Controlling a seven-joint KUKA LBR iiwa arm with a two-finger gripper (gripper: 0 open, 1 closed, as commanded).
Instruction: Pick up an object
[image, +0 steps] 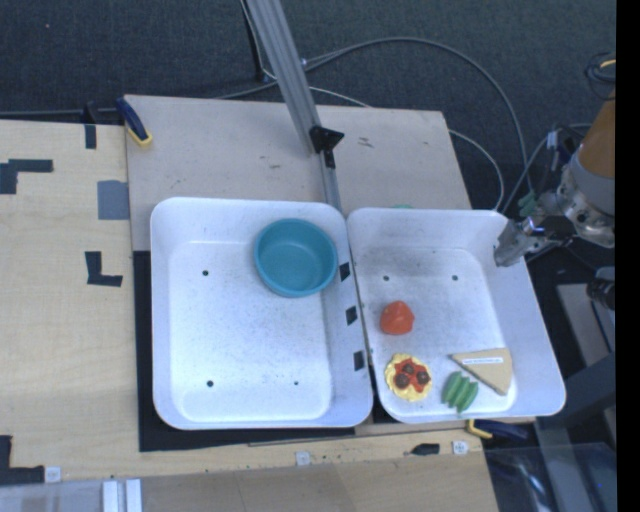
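Note:
In the right bin (520, 300) lie a red tomato-like piece (397, 318), a small round yellow pizza with red toppings (408, 376), a green pepper-like piece (460, 391) and a tan wedge of sandwich (486, 369). A blue bowl (295, 257) sits at the back of the left bin (190, 330). My gripper (512, 244) hangs over the right bin's upper right rim, well away from all the objects, with nothing seen in it.
A grey metal pole (300, 90) slants down from the top to the seam between the bins. Cables (480, 120) loop over the board behind the right bin. A yellow-and-blue clamp (134, 122) sits at the board's back left corner.

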